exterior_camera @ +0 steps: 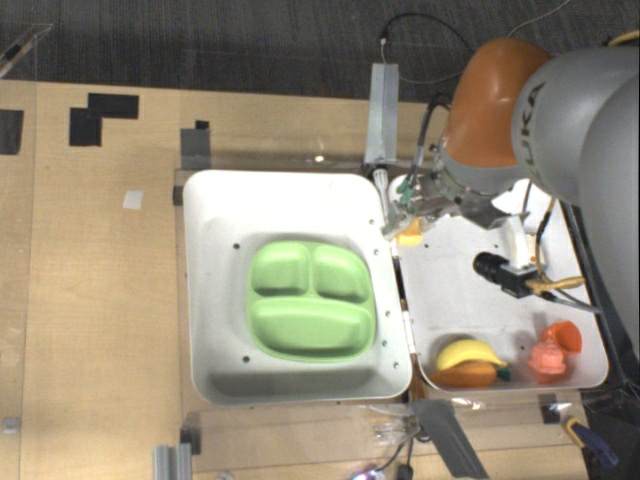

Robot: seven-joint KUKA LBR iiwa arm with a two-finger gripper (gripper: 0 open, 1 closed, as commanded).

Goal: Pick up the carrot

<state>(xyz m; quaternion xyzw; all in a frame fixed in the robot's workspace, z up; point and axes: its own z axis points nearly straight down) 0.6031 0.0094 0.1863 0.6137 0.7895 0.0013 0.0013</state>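
Green tray (310, 300) in left bin (215, 218), carrot (468, 373) in right bin (450, 298)

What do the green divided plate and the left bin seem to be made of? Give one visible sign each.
Green divided plate: probably moulded plastic, matte to satin; uniform colour, rounded compartment ridges, soft highlights.
Left bin: likely thin formed plastic, smooth white; rounded corners, sloped walls, faint sheen. Coated metal cannot be ruled out.

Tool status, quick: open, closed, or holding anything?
Tool: cannot be told; the wrist hides it. It sits at the far left corner of the right bin, with something small and yellow-orange just under it, far from the carrot.
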